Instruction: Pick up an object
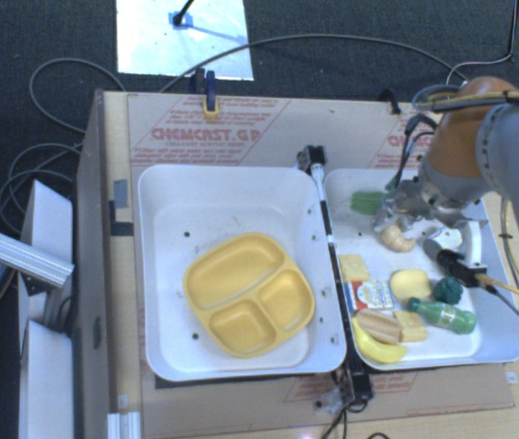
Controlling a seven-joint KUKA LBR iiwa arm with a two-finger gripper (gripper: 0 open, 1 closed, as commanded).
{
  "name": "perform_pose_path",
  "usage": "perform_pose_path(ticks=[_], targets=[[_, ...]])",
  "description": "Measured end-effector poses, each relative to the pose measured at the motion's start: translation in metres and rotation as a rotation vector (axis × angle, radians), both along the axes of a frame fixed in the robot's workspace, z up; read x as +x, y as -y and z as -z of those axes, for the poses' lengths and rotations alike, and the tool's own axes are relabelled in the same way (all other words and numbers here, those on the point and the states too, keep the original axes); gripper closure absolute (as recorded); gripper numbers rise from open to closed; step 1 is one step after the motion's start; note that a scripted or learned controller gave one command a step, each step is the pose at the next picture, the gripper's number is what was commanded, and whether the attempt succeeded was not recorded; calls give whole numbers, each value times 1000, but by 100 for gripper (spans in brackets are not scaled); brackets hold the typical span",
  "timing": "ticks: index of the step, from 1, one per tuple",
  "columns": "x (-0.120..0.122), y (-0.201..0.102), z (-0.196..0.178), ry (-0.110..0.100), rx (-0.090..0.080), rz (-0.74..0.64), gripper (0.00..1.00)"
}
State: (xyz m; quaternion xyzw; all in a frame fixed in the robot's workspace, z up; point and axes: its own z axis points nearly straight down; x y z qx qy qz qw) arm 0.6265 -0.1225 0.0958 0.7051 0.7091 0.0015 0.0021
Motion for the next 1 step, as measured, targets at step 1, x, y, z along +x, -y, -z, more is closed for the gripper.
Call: perform_pose_path(ticks=[1], targets=[[-41,-59,-90,-1,1,1,100]])
